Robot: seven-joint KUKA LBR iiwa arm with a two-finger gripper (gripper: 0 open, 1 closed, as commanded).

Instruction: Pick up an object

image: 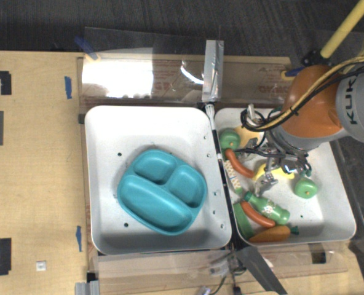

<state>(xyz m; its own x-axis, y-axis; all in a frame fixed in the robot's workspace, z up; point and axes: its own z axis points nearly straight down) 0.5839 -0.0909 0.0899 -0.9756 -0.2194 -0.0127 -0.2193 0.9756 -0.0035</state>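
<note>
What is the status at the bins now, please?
Claw low in right white bin, over toy food pile, grip unclear. Nearest: orange-red sausage-shaped toy, green round toy. Left white bin holds teal divided plastic plate.

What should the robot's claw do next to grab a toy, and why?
Probably lower straight down a little. The gripper hangs over the right bin, just above a green toy bottle and an orange toy, with nothing seen between its fingers. The teal plate sits in the left bin, farther away, so the nearby toys look easier.
</note>
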